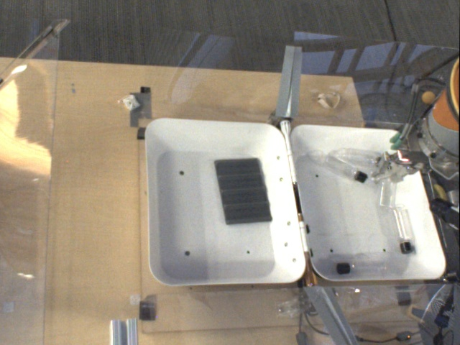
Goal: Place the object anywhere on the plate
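A dark grey ribbed plate lies flat in the middle of the left bin. A small black object rests near the front edge of the right bin. My gripper hangs over the right half of the right bin. Its two clear fingers with black tips are spread wide: one tip points left and the other points toward the front. It is open with nothing between the fingers. The black object lies apart from it, to the front left.
The two white bins touch along a raised middle rim. A grey post stands behind that seam. Cables and the arm's wrist crowd the right edge. Wooden bench surrounds the bins.
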You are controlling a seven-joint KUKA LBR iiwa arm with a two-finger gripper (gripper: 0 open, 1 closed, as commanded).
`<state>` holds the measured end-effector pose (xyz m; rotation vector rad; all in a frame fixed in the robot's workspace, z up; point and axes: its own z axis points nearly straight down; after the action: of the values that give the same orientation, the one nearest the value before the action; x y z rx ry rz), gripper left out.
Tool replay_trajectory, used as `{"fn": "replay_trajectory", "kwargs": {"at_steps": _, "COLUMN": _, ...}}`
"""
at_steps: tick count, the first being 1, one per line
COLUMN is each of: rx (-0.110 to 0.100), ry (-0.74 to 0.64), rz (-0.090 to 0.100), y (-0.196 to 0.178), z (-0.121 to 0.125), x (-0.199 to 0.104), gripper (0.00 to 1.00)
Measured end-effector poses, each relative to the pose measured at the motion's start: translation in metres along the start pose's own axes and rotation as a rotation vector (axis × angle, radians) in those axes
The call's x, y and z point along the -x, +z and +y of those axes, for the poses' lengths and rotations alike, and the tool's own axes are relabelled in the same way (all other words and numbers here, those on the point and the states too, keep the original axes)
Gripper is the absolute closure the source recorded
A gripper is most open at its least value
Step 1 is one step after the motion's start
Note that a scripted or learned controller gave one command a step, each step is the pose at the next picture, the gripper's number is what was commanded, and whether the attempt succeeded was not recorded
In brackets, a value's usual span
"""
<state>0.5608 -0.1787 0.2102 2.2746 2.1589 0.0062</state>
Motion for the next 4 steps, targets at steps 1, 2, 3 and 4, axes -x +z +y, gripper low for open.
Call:
{"fn": "replay_trajectory", "kwargs": {"at_steps": 1, "rx": -0.002, "ry": -0.205, "rz": 0.0, "y": 0.037, "z": 0.084, "x": -0.005, "gripper": 1.0}}
{"fn": "replay_trajectory", "kwargs": {"at_steps": 2, "rx": 0.0, "ry": -0.135, "rz": 0.0, "y": -0.019, "z": 0.097, "x": -0.072, "gripper": 1.0}}
{"fn": "replay_trajectory", "kwargs": {"at_steps": 3, "rx": 0.0, "ry": -0.458, "rz": 0.002, "y": -0.018, "z": 0.102, "x": -0.145, "gripper": 1.0}}
{"fn": "replay_trajectory", "kwargs": {"at_steps": 4, "rx": 0.0, "ry": -0.645, "rz": 0.003, "y": 0.025, "z": 0.098, "x": -0.203, "gripper": 1.0}}
